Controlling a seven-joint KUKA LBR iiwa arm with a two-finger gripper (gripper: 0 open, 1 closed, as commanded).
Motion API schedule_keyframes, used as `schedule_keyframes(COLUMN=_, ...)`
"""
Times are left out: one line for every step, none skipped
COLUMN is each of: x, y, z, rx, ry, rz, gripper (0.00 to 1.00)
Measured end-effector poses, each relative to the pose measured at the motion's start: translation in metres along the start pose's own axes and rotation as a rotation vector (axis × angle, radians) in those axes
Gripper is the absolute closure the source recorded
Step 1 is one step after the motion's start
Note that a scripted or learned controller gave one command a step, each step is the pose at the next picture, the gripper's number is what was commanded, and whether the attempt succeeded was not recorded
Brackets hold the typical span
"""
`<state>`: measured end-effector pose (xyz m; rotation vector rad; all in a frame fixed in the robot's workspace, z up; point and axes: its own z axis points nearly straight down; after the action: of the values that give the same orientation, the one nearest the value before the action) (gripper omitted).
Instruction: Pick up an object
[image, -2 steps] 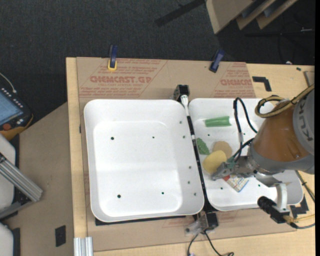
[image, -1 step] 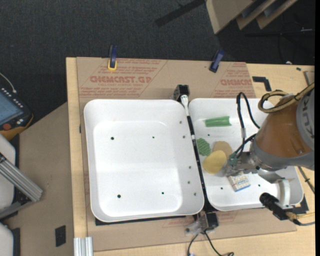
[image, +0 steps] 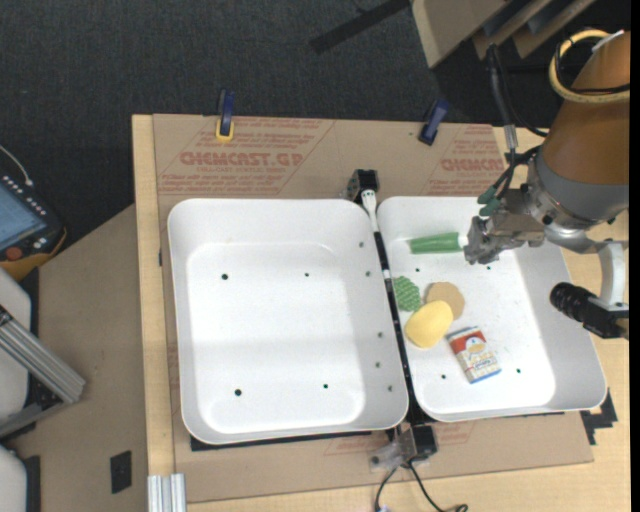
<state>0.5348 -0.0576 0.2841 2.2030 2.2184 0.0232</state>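
The gripper hovers over the right bin, just beside the right end of a green stick-shaped object; whether it is clenched or released cannot be told. Below lie a green mesh piece, a tan disc, a yellow lemon-like object and a small red-and-white carton

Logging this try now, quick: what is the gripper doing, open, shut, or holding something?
Gripper: cannot be told; it hangs over the right bin, at the right end of the green stick, with nothing seen in its hold.
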Motion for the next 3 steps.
schedule_keyframes(x=0.062, y=-0.052, z=-0.024, rx=0.022, ry=0.004, rz=-0.001, gripper=1.0)
schedule_keyframes(x=0.099, y=-0.052, z=-0.089, rx=0.013, ry=0.002, rz=0.001, gripper=1.0)
schedule_keyframes(x=0.149, y=-0.051, z=-0.137, rx=0.014, ry=0.003, rz=0.0, gripper=1.0)
